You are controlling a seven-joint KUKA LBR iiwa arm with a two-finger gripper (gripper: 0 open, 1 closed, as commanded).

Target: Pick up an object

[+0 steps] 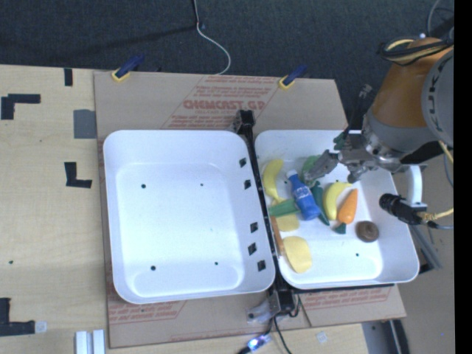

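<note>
The right white bin (383, 271) holds a pile of toy food. A yellow banana-like piece (273, 177) lies by the bin's left wall, with a blue bottle (303, 197) and a green piece (284, 209) beside it. A yellow fruit (335, 195) and an orange carrot (348, 206) lie together in the middle. A yellow lemon-like lump (298, 253) sits near the front, and a small brown piece (366, 231) lies at the right. My gripper (338, 169) hangs open just above the pile's far side, over the yellow fruit. Nothing is between its fingers (318, 167).
The left white bin (118, 198) stands beside the right one, their inner walls touching along black clips (254, 227). Both rest on a cardboard sheet (214, 98). The grey and orange arm (409, 87) comes in from the upper right. A black cable end (398, 207) sticks out over the bin's right side.
</note>
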